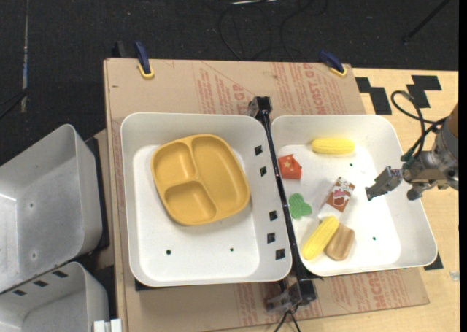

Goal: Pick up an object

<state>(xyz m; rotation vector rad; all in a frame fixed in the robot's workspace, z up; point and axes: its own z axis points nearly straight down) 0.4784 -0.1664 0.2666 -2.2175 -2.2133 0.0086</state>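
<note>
I see the grey 2-finger gripper (394,179) spread apart at the right bin's (379,130) right edge, holding nothing. The small red-and-white packet (340,195) lies nearest; I'd centre above it, then descend straight, avoiding the corn cob (320,237).
</note>
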